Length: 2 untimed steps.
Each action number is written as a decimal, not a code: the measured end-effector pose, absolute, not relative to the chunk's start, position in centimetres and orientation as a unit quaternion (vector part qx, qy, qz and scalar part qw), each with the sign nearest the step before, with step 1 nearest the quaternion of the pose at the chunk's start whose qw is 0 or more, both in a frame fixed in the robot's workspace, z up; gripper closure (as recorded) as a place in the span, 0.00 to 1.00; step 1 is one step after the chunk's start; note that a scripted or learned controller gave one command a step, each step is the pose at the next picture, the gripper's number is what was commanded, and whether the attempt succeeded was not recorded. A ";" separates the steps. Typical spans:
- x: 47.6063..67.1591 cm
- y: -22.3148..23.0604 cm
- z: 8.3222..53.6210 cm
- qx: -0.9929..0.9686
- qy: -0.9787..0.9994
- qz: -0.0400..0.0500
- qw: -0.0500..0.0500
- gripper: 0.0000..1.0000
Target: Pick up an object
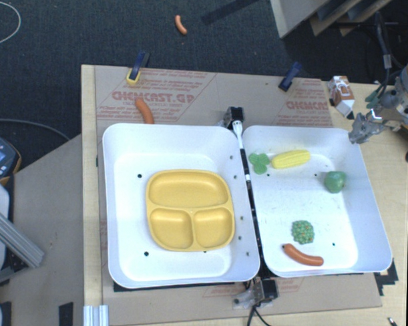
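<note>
The right bin holds a yellow corn cob, a small green leafy piece, a round green item, a broccoli floret and an orange sausage. My gripper hangs at the bin's far right corner, above its rim, up and to the right of the round green item. It is small and partly cut off by the view's edge, and nothing shows in it.
The left bin carries a yellow divided plate. A second sausage lies on the cardboard behind that bin, and a third on the dark floor. Two clamps hold the board's far edge. A small box sits near the gripper.
</note>
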<state>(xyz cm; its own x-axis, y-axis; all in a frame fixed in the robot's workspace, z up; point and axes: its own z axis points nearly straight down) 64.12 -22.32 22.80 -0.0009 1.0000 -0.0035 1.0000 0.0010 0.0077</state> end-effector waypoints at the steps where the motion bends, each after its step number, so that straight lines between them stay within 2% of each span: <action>1: 64.3 -17.3 21.8 0.705 0.709 0.000 -0.001 1.00; 2: 63.4 -11.6 21.6 0.705 0.709 0.000 -0.002 1.00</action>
<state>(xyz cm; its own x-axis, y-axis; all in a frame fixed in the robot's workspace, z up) 63.43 -11.57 21.61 -0.0059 1.0000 0.0033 1.0000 0.0059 -0.0024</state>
